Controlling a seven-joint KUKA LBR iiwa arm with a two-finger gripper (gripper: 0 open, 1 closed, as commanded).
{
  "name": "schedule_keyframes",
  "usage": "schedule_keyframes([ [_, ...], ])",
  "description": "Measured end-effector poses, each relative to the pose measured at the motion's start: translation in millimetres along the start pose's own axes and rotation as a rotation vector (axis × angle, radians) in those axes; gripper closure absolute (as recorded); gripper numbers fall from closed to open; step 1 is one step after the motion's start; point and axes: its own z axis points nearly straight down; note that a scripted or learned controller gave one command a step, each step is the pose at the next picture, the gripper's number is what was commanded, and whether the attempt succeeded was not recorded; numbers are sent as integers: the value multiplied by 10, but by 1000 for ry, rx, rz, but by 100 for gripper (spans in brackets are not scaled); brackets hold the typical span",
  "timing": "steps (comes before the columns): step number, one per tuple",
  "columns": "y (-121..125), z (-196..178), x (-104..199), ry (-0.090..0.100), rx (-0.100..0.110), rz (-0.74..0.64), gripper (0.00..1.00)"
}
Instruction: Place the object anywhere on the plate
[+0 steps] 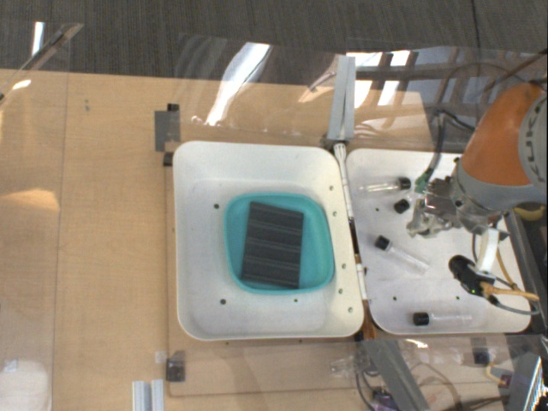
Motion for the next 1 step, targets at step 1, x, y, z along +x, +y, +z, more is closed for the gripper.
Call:
schedule_keyframes([
  [1,80,-752,819,1,-7,-99,100],
])
